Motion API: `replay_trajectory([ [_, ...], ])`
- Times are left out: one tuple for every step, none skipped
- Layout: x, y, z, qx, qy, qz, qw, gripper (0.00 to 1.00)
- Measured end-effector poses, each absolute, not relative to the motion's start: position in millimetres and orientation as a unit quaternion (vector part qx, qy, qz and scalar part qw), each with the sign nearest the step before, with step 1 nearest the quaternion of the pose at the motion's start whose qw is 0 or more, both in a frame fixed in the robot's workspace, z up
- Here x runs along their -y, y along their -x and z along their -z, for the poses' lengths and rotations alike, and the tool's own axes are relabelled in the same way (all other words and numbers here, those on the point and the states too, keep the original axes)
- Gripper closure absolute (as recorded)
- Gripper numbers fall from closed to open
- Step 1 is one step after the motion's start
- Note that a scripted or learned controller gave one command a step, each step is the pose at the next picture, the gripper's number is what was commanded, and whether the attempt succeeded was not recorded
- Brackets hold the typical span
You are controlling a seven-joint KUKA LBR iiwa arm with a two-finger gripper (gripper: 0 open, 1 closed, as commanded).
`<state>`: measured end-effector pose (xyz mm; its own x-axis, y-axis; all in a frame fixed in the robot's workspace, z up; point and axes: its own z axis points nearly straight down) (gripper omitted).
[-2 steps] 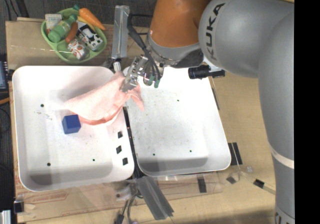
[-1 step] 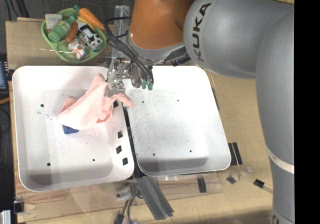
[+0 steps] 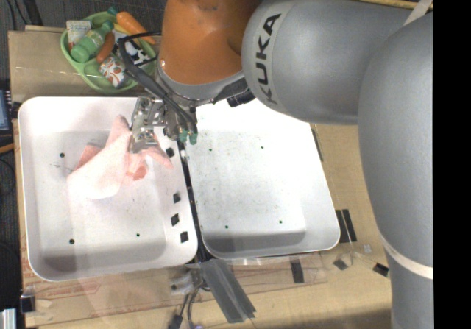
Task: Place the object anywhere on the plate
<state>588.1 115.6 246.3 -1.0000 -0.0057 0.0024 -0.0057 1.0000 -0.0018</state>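
A pale pink-white plate (image 3: 96, 173) lies tilted in the left white bin (image 3: 44, 246), toward its back right. A small salmon-pink object (image 3: 136, 167) rests at the plate's right edge. My gripper (image 3: 151, 140) hangs just above that object and the plate's right side, close to the wall between the two bins. The orange band and the grey wrist hide the gripper's upper part. I cannot make out whether the object is held.
The right white bin (image 3: 257, 188) sits beside the left one, partly under the arm. A green bowl (image 3: 88, 73) with several toy food items stands behind the left bin. Black clips (image 3: 175, 210) line the ridge between the bins.
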Motion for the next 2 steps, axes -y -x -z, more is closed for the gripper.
replay_trajectory([
  [-164.2,-573.9,-235.2,1.000,-0.003,-0.0007,0.000,1.00],
  [-163.9,-574.0,-235.4,1.000,-0.003,-0.0006,0.000,0.00],
])
